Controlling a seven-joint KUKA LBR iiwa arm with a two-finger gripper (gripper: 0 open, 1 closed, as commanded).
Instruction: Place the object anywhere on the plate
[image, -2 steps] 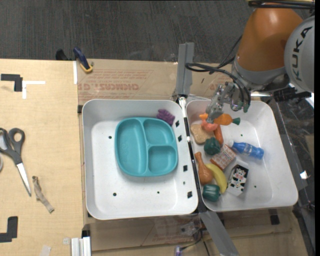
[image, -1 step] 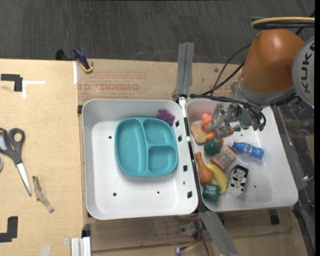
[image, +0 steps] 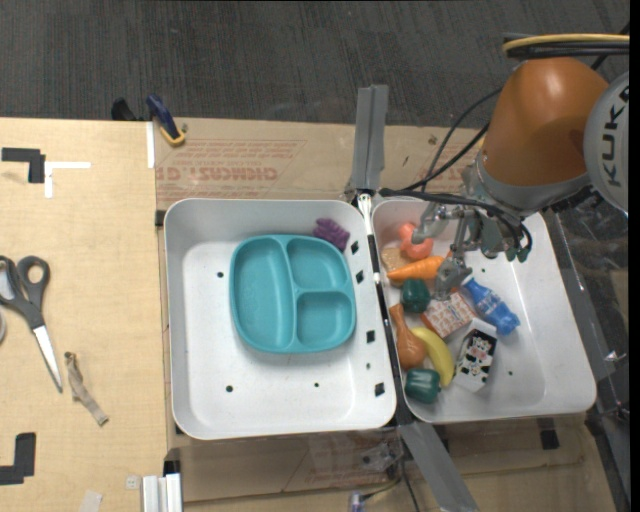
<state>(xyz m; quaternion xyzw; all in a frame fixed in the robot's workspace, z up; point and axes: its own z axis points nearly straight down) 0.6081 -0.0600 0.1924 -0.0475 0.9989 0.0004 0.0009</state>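
Observation:
A teal divided plate (image: 293, 293) lies in the left bin (image: 200, 390), and nothing rests on it. My gripper (image: 449, 248) hangs under the orange wrist over the upper part of the right bin (image: 555, 380). It is just above an orange carrot (image: 420, 269) and beside a pink-orange toy (image: 414, 240). Nothing shows in its grasp. A small purple toy (image: 332, 232) sits in the left bin, off the plate's upper right corner.
The right bin's left side is crowded: a dark green ball (image: 415, 295), snack packet (image: 447, 315), blue bottle (image: 491, 305), banana (image: 436, 352), green pepper (image: 421, 384) and cow-print carton (image: 477, 358). Scissors (image: 33, 305) lie on the bench at left.

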